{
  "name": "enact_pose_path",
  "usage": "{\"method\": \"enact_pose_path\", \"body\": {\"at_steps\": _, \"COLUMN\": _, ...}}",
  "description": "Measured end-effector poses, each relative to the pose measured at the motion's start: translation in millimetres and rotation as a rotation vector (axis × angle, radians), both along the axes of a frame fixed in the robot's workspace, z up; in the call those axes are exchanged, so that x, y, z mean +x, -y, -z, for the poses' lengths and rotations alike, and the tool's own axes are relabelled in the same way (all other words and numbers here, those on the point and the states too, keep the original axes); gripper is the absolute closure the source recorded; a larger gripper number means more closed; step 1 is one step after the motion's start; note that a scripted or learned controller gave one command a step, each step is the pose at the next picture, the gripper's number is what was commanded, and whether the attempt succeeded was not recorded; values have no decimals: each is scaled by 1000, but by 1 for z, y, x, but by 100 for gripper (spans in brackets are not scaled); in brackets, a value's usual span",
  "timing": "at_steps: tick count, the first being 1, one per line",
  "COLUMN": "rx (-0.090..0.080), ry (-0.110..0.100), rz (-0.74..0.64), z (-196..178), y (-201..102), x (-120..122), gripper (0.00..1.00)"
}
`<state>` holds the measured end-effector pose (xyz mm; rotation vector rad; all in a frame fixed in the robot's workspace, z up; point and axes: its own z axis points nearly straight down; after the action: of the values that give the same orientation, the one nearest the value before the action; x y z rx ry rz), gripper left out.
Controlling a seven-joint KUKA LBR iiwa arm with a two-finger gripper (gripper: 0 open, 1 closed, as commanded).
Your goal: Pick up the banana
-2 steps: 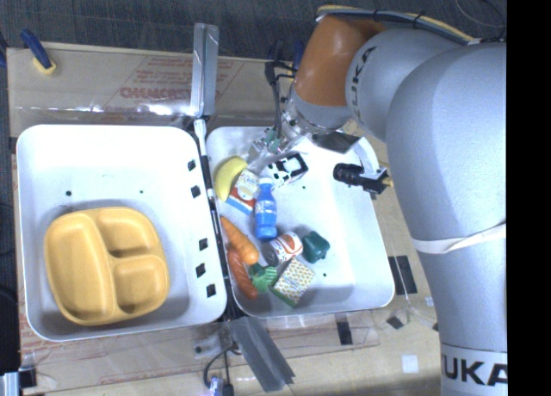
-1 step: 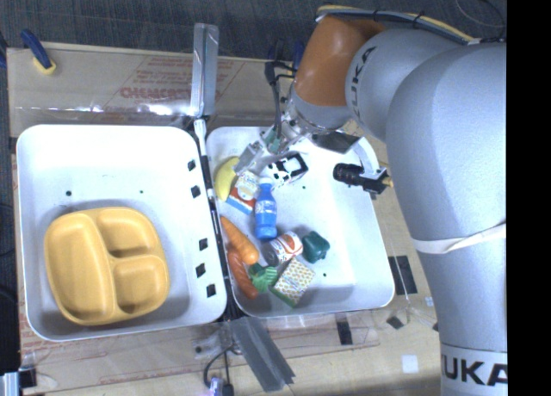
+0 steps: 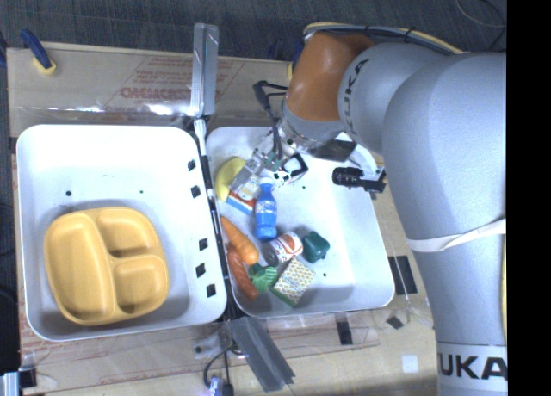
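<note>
The yellow banana (image 3: 226, 176) lies in the right bin (image 3: 362, 239), against its left wall near the back. My gripper (image 3: 269, 167) hangs low over the bin just right of the banana, beside a small red and white packet (image 3: 244, 198). Nothing shows between its fingers, and the banana rests on the bin floor.
A blue bottle (image 3: 265, 212), an orange carrot (image 3: 238, 243), a can (image 3: 282, 247), a dark green object (image 3: 314, 246) and a green patterned box (image 3: 293, 281) crowd the right bin's front. A yellow divided tray (image 3: 108, 261) sits in the left bin (image 3: 103, 153). My arm (image 3: 430, 145) covers the right side.
</note>
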<state>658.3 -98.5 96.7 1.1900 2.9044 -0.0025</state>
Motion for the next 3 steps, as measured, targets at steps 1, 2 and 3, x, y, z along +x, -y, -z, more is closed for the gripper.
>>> {"method": "enact_pose_path", "body": {"at_steps": 1, "rx": 1, "ry": 4, "rz": -5, "z": -12, "y": -2, "x": 2, "gripper": 100}}
{"method": "enact_pose_path", "body": {"at_steps": 2, "rx": 1, "ry": 4, "rz": -5, "z": -12, "y": -2, "x": 2, "gripper": 0}}
{"method": "enact_pose_path", "body": {"at_steps": 3, "rx": 0, "ry": 7, "rz": -9, "z": -23, "y": -2, "x": 3, "gripper": 100}}
